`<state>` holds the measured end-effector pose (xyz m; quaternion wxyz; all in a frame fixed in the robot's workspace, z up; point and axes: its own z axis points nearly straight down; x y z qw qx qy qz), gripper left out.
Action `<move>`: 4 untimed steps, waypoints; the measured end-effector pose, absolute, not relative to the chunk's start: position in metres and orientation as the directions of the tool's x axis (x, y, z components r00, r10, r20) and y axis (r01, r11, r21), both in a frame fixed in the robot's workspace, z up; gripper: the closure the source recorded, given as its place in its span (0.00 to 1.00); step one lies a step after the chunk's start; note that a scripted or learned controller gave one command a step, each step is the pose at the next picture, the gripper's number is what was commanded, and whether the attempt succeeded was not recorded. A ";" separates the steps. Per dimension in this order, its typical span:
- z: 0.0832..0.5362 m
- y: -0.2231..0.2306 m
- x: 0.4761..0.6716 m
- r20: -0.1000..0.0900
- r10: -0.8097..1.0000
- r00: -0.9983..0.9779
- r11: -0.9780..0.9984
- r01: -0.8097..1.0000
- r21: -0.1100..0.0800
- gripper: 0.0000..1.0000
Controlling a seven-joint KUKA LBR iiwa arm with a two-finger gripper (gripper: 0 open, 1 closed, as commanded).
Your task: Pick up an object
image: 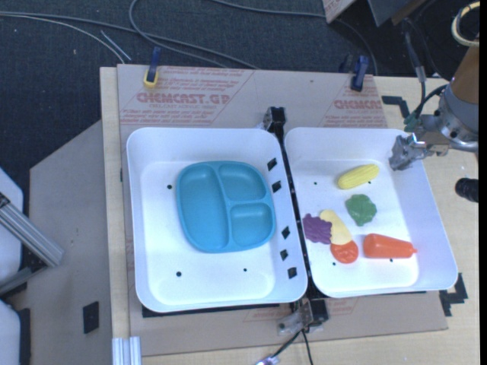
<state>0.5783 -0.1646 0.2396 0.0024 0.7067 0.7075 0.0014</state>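
The right bin (pixel 426 204) holds several toy foods: a yellow corn cob (pixel 358 176), a green broccoli piece (pixel 361 209), a purple grape bunch (pixel 316 229), a yellow-and-red piece (pixel 341 240) and an orange carrot (pixel 388 246). My gripper (pixel 403 156) hangs over the bin's upper right corner, to the right of the corn and apart from it. Nothing shows between its fingers.
The left bin (pixel 152 280) holds a blue divided plate (pixel 224 205). A black clip strip (pixel 283 204) joins the two bins. Blue clamps (pixel 152 74) (pixel 359 73) hold the cardboard sheet at the back. Cables run across the floor behind.
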 end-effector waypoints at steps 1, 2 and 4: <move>0.246 -0.105 0.587 0.002 1.000 -0.007 0.007 1.000 0.003 1.00; 0.235 -0.056 0.603 0.002 1.000 -0.006 0.006 1.000 0.001 1.00; 0.233 0.049 0.619 0.002 1.000 -0.005 0.005 1.000 0.002 1.00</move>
